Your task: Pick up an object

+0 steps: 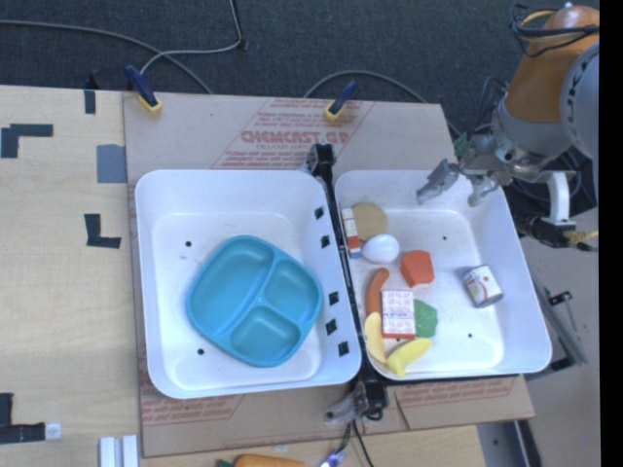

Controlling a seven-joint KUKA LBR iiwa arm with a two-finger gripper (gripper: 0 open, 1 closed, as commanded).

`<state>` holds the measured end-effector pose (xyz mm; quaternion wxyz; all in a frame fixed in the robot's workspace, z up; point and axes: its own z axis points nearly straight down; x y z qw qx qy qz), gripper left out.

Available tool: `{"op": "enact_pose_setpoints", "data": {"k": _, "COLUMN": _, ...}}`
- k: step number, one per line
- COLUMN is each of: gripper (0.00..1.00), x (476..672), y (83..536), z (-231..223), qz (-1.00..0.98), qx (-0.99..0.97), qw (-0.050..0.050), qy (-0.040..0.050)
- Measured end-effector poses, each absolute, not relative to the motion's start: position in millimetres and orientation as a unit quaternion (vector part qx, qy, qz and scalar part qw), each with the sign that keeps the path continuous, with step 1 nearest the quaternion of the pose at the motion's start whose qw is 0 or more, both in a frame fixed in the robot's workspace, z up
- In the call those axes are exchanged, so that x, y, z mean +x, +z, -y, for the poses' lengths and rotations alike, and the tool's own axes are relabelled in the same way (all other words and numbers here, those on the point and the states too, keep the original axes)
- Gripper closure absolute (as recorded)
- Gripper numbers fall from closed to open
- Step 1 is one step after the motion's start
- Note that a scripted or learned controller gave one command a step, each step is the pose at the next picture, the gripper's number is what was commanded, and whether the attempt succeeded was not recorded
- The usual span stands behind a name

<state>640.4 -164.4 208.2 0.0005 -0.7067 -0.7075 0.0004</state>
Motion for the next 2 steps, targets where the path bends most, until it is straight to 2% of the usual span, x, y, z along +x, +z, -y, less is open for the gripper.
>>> {"op": "enact_pose_setpoints", "data": {"k": 1, "gripper": 0.0, "x": 589.7, "y": 95.3, "z": 142.9, "qz": 0.705, "qx": -0.709, "qw": -0.006, "qy": 0.0028}}
{"op": "enact_pose_setpoints", "data": {"k": 2, "gripper": 1.0, "x": 589.6, "y": 103.5, "z": 139.1, "qz": 0.706, "qx": -0.708, "qw": -0.002, "qy": 0.0018}}
